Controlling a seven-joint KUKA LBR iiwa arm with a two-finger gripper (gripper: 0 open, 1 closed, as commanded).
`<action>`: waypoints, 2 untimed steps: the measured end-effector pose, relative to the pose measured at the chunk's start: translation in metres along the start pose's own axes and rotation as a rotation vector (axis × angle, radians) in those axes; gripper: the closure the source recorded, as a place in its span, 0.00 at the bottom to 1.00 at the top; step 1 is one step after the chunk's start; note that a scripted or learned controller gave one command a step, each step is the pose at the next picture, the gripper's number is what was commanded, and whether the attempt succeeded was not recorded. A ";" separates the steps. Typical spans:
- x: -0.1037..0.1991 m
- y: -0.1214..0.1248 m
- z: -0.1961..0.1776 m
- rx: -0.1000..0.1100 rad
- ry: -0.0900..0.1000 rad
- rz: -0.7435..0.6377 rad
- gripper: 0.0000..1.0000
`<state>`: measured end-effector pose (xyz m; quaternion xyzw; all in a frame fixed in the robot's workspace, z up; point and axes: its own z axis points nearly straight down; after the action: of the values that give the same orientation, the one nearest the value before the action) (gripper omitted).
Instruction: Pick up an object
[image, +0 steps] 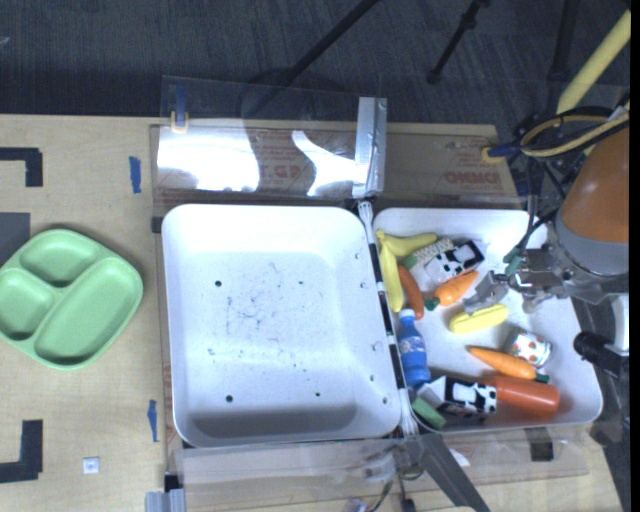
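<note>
The arm comes in from the right over the right bin (590, 395), and its gripper (497, 288) hangs low among the toys in the upper half of that bin. The metal fingertips (490, 292) are small and partly blurred against the white floor, so whether the jaws stand spread or pressed together I cannot tell; nothing shows clearly pinched between them.

Two things lie closest to the tips. The small orange carrot (455, 288) sits just to their left, tilted, with its thick end toward the gripper and its green top toward the blue bottle (411, 350) (which lies along the divider between the bins). The yellow corn piece (478, 318) lies just below the tips, its long axis running nearly left to right with a slight upward slant at the right end.

I judge the corn piece the likelier target, since it rests almost directly under the tips and apart from its neighbours. A grasp there would call for the jaws to close across its short width, so roughly up and down in the view. The carrot touches or nearly touches the black and white cow toy (450, 262), which could crowd a finger.

The left bin (200, 235) holds no toys.
</note>
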<state>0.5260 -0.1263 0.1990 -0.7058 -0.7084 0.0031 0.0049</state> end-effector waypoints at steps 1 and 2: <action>-0.005 0.049 0.036 -0.005 -0.003 -0.056 0.00; -0.031 0.050 0.023 -0.006 -0.003 -0.155 0.00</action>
<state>0.5761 -0.1573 0.1754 -0.6487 -0.7610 0.0018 0.0017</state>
